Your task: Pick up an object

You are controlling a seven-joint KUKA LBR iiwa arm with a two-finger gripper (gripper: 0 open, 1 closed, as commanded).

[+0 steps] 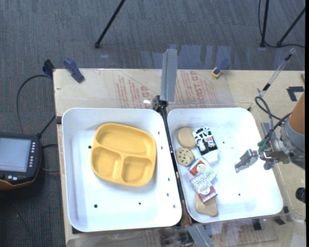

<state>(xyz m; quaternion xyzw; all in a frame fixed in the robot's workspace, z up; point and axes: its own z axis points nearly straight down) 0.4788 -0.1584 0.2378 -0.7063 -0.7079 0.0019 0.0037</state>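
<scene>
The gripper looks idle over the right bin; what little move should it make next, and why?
Probably a short slide toward the bin's left side. The gripper sits over bare floor in the right bin, apart from every item, while the cow-patterned carton and snack packets lie left of it.

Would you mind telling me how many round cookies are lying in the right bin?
2. A plain tan cookie lies near the bin's upper left; a chocolate-chip cookie sits just below it. Others could be hidden under the packets.
</scene>
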